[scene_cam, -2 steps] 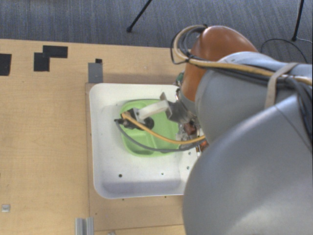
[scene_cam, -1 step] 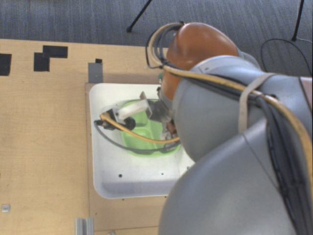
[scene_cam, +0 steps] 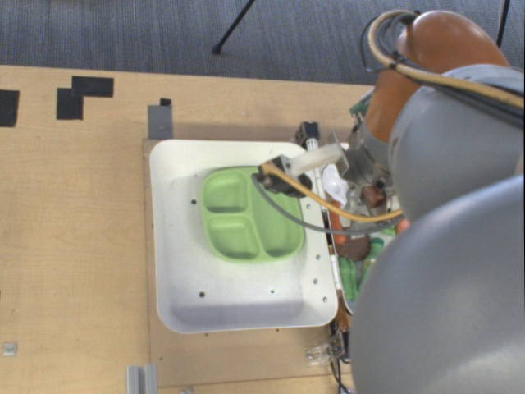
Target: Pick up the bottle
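Grey carpet (scene_cam: pixel 123 15) runs along the far side, and nearer lies the wooden bench (scene_cam: pixel 74 220) with black patches (scene_cam: pixel 82 95) at its far left. The left bin (scene_cam: pixel 176 302) holds a green tray (scene_cam: pixel 246 216) with three compartments, lying flat toward the bin's far right. My arm (scene_cam: pixel 443 220) comes in from the right and covers most of the right bin (scene_cam: pixel 336 257). My gripper (scene_cam: pixel 361 179) hangs over that bin's far left part, just beside the wall shared with the left bin; I cannot tell whether it is open or closed. Under and around it I see a clutter: a white thing (scene_cam: pixel 335 183), a brown thing (scene_cam: pixel 354 247), and a green thing (scene_cam: pixel 351 276) whose visible strip runs near to far along the left wall. I cannot make out which of these is the bottle, nor which way it points.
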Controlling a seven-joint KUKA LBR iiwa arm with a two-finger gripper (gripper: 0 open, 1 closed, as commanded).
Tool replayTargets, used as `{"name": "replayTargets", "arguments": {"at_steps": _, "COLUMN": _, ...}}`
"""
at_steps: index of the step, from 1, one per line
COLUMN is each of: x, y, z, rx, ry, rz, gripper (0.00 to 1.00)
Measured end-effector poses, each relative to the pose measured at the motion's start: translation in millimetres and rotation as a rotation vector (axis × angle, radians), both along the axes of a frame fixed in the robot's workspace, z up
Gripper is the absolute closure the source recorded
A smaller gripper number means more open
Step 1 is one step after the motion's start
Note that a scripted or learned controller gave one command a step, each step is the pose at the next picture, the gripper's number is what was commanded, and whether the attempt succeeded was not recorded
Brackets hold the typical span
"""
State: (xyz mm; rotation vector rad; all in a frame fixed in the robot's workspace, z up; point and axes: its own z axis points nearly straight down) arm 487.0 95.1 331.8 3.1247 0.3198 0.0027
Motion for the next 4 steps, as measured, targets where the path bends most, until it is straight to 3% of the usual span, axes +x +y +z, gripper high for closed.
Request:
{"name": "replayTargets", "arguments": {"at_steps": 1, "x": 0, "y": 51, "z": -26, "rx": 0.001, "ry": 0.002, "rz": 0.052, "gripper": 1.00}}
{"name": "replayTargets", "arguments": {"at_steps": 2, "x": 0, "y": 102, "z": -25, "rx": 0.001, "ry": 0.001, "rz": 0.132, "gripper": 1.00}}
{"name": "replayTargets", "arguments": {"at_steps": 3, "x": -1, "y": 76, "z": -117, "rx": 0.000, "ry": 0.005, "rz": 0.160, "gripper": 1.00}}
{"name": "replayTargets", "arguments": {"at_steps": 4, "x": 0, "y": 116, "z": -79, "rx": 0.003, "ry": 0.001, "rz": 0.063, "gripper": 1.00}}
